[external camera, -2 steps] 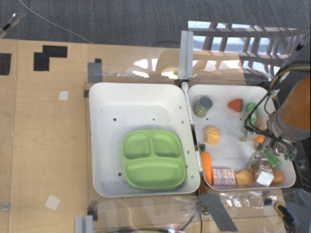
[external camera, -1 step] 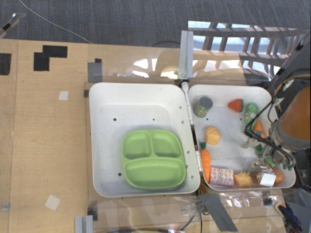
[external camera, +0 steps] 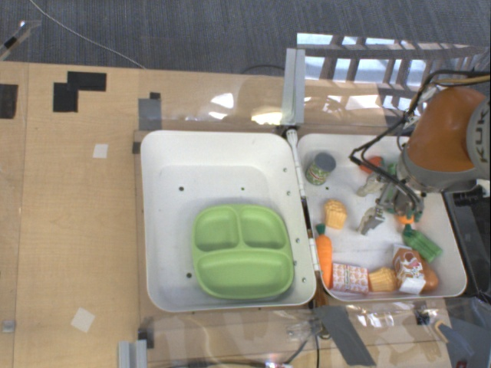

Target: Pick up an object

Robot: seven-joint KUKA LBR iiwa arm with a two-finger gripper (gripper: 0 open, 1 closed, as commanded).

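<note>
Beside the corn (external camera: 335,214), pincer (external camera: 374,219) hovers.

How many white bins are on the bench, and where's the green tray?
2. The left bin holds the green tray; the right bin holds the small food items under the arm. No further bins are visible.

The grey arm with its orange band (external camera: 449,133) ran off the right edge and hid part of the right white bin (external camera: 460,274). A small orange item (external camera: 405,219) and a red one (external camera: 374,164) showed partly from under the wrist, too covered to identify. The printed label on the small red-and-white packet (external camera: 411,271) was too small to read.
</note>
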